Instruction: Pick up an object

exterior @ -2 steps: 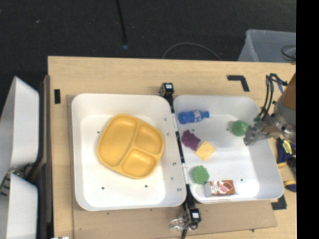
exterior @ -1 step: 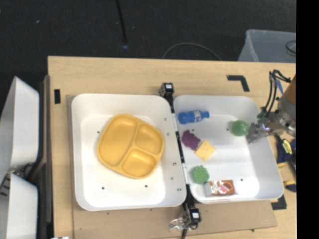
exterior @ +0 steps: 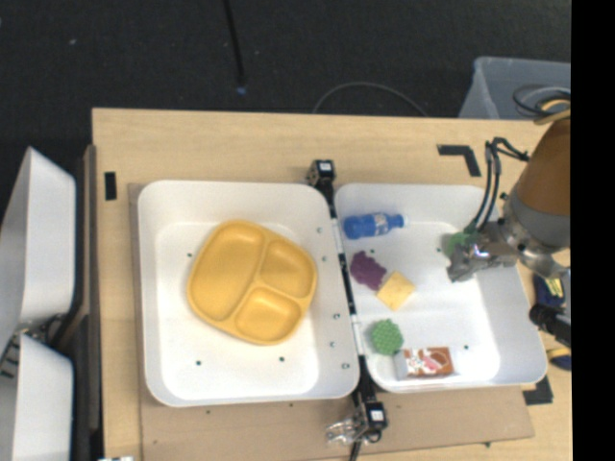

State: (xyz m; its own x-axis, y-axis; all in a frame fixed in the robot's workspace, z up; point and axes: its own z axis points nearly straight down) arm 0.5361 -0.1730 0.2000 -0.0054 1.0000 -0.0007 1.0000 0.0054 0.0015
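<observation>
My gripper sits low over the right bin near its right wall; I cannot tell its jaw opening or whether anything is held. In that bin: blue bottle at the far-left corner, purple piece, yellow block, green ball, red packet along the near edge. Left bin carries a yellow divided plate.

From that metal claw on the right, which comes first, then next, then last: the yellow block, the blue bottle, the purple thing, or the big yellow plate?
Measured from the gripper in the camera view:
1. Yellow block, right bin, just left of the claw.
2. Blue bottle and purple thing, both near the bins' divider; too close to call.
3. Yellow plate, in the left bin.
</observation>
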